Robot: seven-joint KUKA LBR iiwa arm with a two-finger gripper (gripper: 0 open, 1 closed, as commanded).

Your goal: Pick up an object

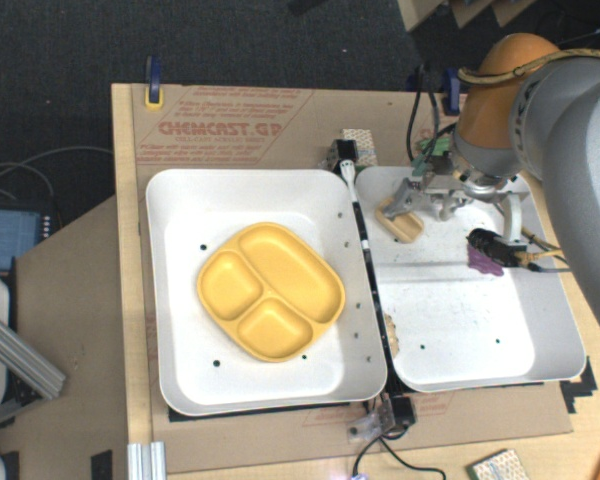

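Since the tan wooden block [402,226] is the thing closest to the gripper [425,198], I'm guessing that's the pick here, anyone agree? It's lying in the right bin [480,353], up in the far left corner, close to the wall next to the left bin [170,268]. (binwatcher)

Yeah, I'd bet on the block too. The yellow divided plate [270,290] is well apart in the other bin, and the small purple thing [483,258] is off on the gripper's other side.

To do this step right, I'd get the gripper centred over the block first. From this angle the block sits just beside it, toward the left and the near side, not under it and not between the jaws. Can't tell if anything is touching it, tbh. Then turn the wrist so the jaws straddle the block's narrow width, come straight down, and close only once it's properly in between.

The bin wall is the catch. It's near enough that one side could land on the rim, or just nudge the block into the corner.

Jaws apart or together? Honestly can't tell, the wrist hardware hides them. (tess_r)
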